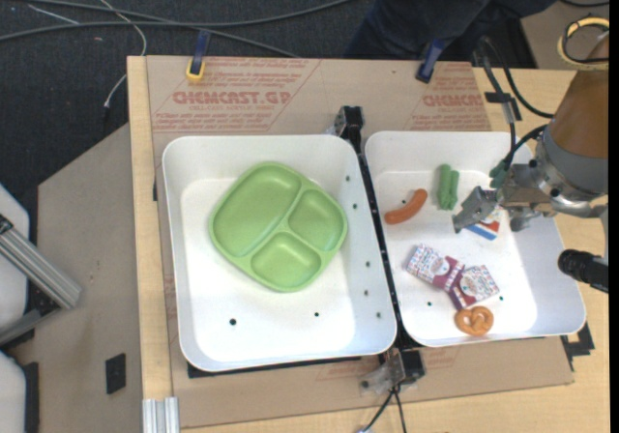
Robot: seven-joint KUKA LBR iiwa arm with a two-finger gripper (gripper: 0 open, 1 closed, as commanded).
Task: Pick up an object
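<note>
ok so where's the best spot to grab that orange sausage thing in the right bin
Probably across the middle of the orange sausage, coming straight down from above. It lies flat and slanted on the right bin floor, long and narrow, with open floor along both long sides for the fingers.

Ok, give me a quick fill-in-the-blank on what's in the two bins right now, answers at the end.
1. The green divided plate lies in the ____ bin as the camera sees it.
2. The orange sausage lies just to the camera's ____ of the green pickle.
3. The pretzel is the item in the right bin nearest the ____ edge of the camera view.
4. The gripper hangs over the ____ bin.

Missing words: left; left; bottom; right
</note>
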